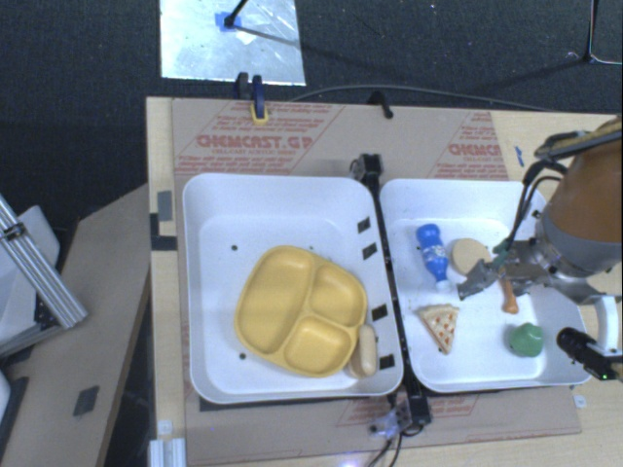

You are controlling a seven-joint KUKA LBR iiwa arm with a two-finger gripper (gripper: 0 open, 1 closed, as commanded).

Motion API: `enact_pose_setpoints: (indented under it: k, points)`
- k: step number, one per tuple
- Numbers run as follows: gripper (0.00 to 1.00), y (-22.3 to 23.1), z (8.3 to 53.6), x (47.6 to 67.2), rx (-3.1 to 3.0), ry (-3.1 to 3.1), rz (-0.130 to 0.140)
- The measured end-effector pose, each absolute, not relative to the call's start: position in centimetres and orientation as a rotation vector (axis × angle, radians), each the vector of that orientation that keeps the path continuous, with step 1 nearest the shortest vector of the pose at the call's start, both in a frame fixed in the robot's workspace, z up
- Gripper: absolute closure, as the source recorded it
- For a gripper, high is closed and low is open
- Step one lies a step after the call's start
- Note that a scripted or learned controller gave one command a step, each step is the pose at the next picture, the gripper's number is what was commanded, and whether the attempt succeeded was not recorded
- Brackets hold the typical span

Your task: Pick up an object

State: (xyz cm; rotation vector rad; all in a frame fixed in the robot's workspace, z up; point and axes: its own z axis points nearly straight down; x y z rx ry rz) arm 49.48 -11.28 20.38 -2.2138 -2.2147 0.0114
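Two white bins, six loose items, gripper (484, 282) low over the right bin (545, 377).

Left: one yellow tray (300, 309), one bread roll (365, 349). Right: one blue bottle (429, 248), pizza slice (440, 326), green ball (527, 340), tan disc (470, 255). Jaw state unclear. "CHEMCAST GP" printed on board (255, 142).

You can read red "CHEMCAST GP" lettering, upside down, on the brown protective sheet (292, 136) at twelve o'clock above the left bin (209, 212); a second red imprint toward one o'clock is too blurred to read.
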Motion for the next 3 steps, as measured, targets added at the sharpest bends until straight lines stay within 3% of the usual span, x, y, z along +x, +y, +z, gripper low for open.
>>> enact_pose_setpoints:
  k: [1,3]
  points:
    - [0.00,-11.3,21.0,49.8,-2.218,-2.226,-0.002]
    - [0.00,-11.4,10.5,50.2,-2.217,-2.220,0.003]
